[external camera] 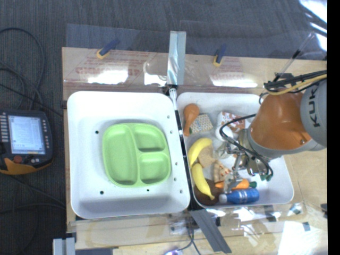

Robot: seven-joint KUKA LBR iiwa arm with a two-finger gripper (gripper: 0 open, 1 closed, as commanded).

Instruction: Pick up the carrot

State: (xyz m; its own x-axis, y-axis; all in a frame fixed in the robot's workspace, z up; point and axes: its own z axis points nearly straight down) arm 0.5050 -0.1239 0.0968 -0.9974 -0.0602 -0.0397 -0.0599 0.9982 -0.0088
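Note:
The carrot (241,185) is a small orange piece with a bit of green at its right end. It lies near the front of the right bin (281,187), just above a blue bottle (241,197). My gripper (232,170) hangs below the orange wrist band over the middle of that bin. It is just above and to the left of the carrot, low among the items. Cables and the wrist hide much of it, and I see nothing held in it.
Two bananas (199,163) lie along the right bin's left side. An orange-brown item (190,112) and a grey patterned item (202,124) sit at the back. The left bin (85,116) holds a green divided plate (137,154). A teach pendant (24,139) lies off the bench at the left.

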